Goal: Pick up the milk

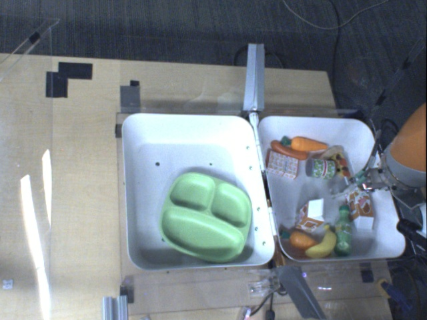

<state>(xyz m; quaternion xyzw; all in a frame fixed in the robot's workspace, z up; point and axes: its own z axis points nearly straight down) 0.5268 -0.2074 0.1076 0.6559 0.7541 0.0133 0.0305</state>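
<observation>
In the right bin [371, 133] lie several toy groceries. A small carton with a white top and brown sides, which I take for the milk [313, 211], sits in the bin's lower middle. A similar brown and white carton [362, 209] lies further right. The arm's orange band [408, 145] shows at the right edge. My gripper [364, 181] hangs low over the bin's right side, just above that second carton and about a carton's width right of the milk. Nothing is visibly held.
Also in the right bin are a carrot [309, 143], a red and white box [283, 165], a green-labelled can [323, 169], a banana [323, 245], an orange fruit [299, 239] and a green bottle [343, 231]. The left bin [143, 179] holds a green divided plate [206, 215].
</observation>
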